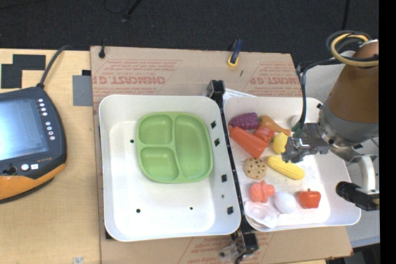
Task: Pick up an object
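Note:
The right bin [337, 213] holds toy food: purple grapes [244, 120], an orange carrot [249, 141], a yellow piece [279, 143], a yellow corn cob [286, 167], a cookie [254, 167], a pink piece [260, 191], a white egg [284, 201] and a red pepper [309, 198]. My gripper [296, 151] hangs low over the bin, just above the corn cob's right half and beside the yellow piece. Its dark fingers point down and left. Nothing can be seen between them.
The left bin [124, 207] carries a green divided plate [174, 147]. A black divider [224, 157] runs between the bins. A teach pendant [28, 139] lies at the far left. The arm's grey body [356, 102] fills the right side.

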